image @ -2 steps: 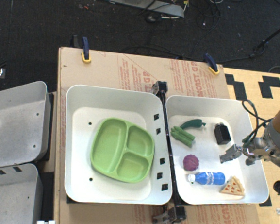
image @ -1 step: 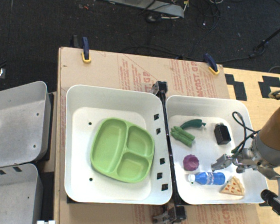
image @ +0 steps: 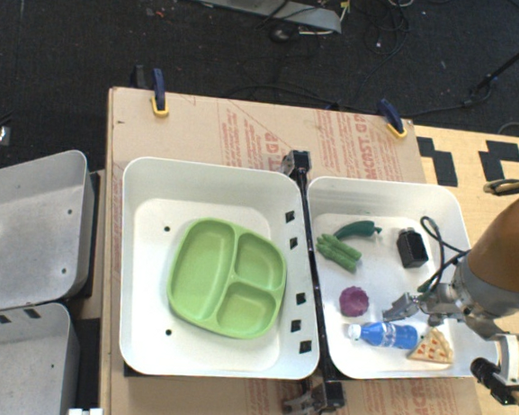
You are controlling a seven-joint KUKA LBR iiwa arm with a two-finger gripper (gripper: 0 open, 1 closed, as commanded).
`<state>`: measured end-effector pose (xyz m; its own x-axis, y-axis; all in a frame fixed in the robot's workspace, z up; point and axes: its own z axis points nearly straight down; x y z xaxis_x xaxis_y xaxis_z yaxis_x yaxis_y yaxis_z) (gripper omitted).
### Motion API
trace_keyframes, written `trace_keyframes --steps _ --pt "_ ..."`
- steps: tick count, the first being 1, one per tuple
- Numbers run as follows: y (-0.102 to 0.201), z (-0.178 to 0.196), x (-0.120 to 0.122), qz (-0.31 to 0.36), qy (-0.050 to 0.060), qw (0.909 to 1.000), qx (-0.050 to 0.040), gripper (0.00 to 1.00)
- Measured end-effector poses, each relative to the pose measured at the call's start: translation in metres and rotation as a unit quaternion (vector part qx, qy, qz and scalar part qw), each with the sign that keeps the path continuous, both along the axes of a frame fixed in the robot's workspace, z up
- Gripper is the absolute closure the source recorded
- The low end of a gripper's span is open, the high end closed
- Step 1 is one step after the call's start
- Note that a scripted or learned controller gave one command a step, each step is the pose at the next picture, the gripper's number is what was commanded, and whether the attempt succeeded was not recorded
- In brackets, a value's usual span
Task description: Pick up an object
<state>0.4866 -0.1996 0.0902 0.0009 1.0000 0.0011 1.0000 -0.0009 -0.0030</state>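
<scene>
The right bin holds several small objects. A blue bottle lies on its side near the front, with a pizza-slice toy just to its right. A purple lump sits to the bottle's upper left. Farther back are a bundle of green beans, a dark green pepper and a black block. My gripper hangs just above the blue bottle and the pizza slice, open, with nothing between its fingers.
The left bin holds a light green divided plate. A black divider bar runs between the two bins. The arm's orange band covers the right bin's right edge. A thin black cable loops near the black block.
</scene>
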Motion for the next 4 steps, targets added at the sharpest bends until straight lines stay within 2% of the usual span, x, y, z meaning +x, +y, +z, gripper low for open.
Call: trace_keyframes --steps 1,2,3,4 --pt "0.0 0.012 0.001 -0.001 -0.002 1.0 -0.0005 1.0" --pt "0.006 0.073 0.004 0.002 -0.004 1.0 -0.0015 1.0" --pt "0.006 0.118 0.005 0.002 -0.004 1.0 -0.0017 1.0" --pt "0.054 0.128 0.005 0.004 -0.002 1.0 0.0001 1.0"
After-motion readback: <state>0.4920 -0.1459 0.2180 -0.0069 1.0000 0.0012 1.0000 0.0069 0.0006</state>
